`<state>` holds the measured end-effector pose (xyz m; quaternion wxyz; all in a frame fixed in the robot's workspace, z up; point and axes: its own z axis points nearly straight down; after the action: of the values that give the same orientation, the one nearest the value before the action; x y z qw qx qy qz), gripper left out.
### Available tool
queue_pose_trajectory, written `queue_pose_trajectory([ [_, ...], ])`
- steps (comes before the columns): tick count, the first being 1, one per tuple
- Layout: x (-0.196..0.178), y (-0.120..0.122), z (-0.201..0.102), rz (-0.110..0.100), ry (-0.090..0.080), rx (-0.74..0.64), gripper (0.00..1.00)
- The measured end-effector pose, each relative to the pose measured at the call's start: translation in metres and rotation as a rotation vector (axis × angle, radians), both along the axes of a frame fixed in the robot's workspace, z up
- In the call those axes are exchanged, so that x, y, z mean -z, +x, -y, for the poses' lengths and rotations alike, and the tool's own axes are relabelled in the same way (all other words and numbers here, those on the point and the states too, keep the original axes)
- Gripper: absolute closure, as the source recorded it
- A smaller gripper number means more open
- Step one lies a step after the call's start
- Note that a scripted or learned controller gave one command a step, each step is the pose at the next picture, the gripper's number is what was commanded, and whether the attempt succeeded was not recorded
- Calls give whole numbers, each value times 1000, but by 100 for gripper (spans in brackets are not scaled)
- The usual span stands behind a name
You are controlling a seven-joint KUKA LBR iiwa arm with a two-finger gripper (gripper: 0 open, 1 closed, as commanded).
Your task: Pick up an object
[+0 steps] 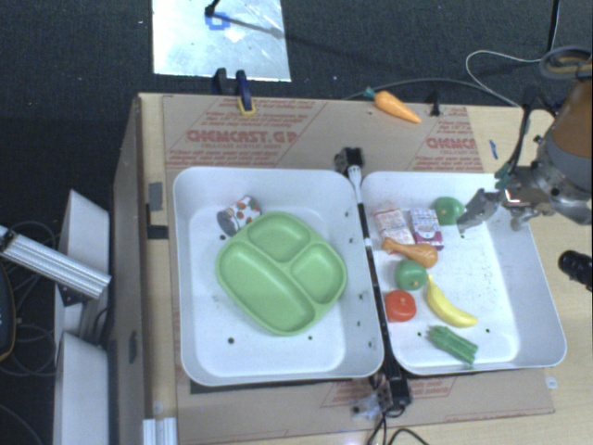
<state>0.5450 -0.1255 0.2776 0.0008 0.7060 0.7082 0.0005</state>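
While the arm reaches in from the right of the camera view, its pincer (475, 213) hangs over the upper right part of the right bin (533, 290), just beside a green ball (448, 209); whether it is open or closed cannot be told at this angle, and nothing is seen held in it. Within the right bin, two small printed packets (408, 222) lie side by side near the upper left corner, with the green ball just to their right. Below them lies an orange-brown drumstick-shaped piece (410, 250), then a green apple-like fruit (410, 274), then a red tomato-like piece (400, 306). A yellow banana (448, 308) lies at a slant to the right of these, and a green ridged vegetable (453, 343) sits near the front wall. The left bin (204, 355) carries a green divided tray (281, 272), tilted, with a small can-like item (239, 215) just beside its upper left edge. On the tabletop (315, 133) behind the bins lies an orange carrot (397, 107).
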Motion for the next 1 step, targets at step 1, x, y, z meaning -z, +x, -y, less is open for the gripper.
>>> queue_pose_trajectory([
  [1,181,38,30,-7,1,3,0],
])
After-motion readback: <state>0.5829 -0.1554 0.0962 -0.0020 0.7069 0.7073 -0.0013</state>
